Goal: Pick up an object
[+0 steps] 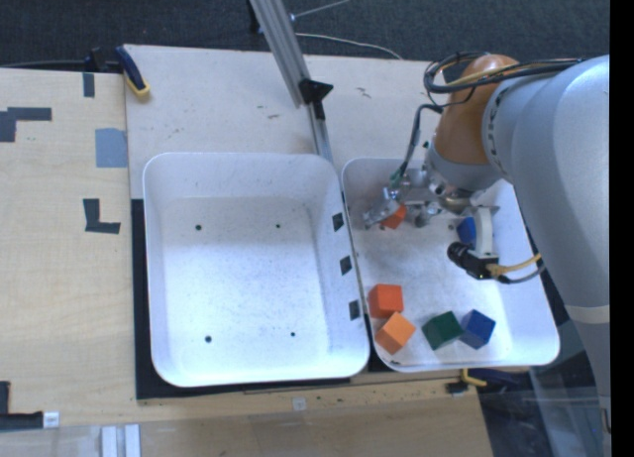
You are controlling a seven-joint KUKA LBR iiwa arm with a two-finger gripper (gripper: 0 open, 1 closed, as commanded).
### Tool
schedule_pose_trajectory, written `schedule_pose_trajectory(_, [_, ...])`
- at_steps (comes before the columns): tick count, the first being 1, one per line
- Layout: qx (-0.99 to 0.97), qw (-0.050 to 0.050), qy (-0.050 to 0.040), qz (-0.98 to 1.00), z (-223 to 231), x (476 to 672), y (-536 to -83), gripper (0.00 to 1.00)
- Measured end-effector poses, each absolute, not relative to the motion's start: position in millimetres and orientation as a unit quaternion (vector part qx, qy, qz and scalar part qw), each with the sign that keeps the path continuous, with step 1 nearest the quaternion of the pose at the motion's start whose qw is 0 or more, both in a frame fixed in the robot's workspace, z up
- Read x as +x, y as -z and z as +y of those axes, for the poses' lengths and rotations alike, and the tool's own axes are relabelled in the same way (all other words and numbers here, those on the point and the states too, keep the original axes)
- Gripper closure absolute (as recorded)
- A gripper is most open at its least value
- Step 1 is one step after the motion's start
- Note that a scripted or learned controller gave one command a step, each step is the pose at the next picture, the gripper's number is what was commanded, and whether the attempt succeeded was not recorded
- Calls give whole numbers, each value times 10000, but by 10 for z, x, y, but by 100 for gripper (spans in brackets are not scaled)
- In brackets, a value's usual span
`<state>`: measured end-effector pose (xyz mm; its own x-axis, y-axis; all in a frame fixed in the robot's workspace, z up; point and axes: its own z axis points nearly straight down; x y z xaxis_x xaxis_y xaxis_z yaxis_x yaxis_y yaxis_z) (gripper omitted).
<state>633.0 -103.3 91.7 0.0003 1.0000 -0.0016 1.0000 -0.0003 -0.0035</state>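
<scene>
Camera view, looking down: my grey arm with its orange wrist band (515, 138) takes up the right of the frame. Centre frame sits the large shallow white left bin (248, 267). Beside it, touching along one edge, the smaller shallow white right bin (515, 346) holds every block. My two-finger gripper (394, 205) hangs at that bin's upper left, fingers closed in around a small orange block (394, 216), which shows between them. Along the bin's lower edge lie an orange-red cube (386, 298), a lighter orange cube (396, 330) touching it, a green cube (442, 329) and a blue cube (478, 327).
</scene>
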Motion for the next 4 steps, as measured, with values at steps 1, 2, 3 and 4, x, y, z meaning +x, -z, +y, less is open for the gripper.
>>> schedule_pose_trajectory(1, [-7062,20,-29,-7080,-1020,6331,-1008,100])
schedule_pose_trajectory(2, [-7062,7,-25,-7080,-1020,6337,-1010,0])
schedule_pose_trajectory(3, [-7059,15,-35,-7083,-1016,6333,-1104,100])
schedule_pose_trajectory(4, [-7059,10,-35,-7083,-1017,6334,-1102,0])
